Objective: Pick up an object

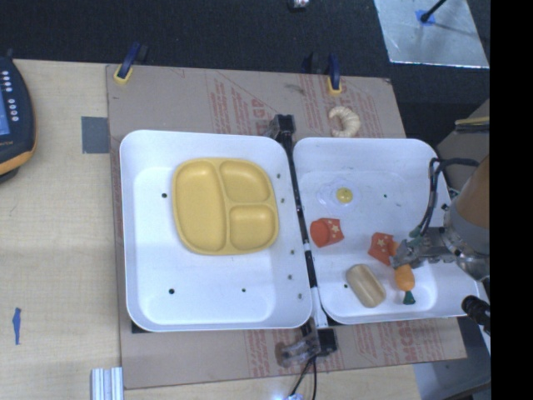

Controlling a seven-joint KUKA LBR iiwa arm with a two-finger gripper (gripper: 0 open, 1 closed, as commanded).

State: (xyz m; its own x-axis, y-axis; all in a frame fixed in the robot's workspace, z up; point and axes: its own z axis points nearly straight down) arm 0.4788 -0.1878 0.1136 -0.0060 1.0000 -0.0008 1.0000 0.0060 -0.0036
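On the desk (58, 248), the left bin (150, 298) carries a yellow divided tray (225, 205), and the right bin (366, 161) holds the small things. The gripper (410, 257) sits low at that bin's near right, just above a small carrot (404, 279) and beside an orange-red block (381, 246). Nothing looks lifted yet, so the pick is still ahead; whether the jaws are wide or narrow I cannot tell.

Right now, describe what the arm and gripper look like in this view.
At the right edge, the arm shows a rounded orange-brown section with grey metal below. A black cable loops beside it. The gripper is a small grey metal assembly; finer markings are too blurred to tell.
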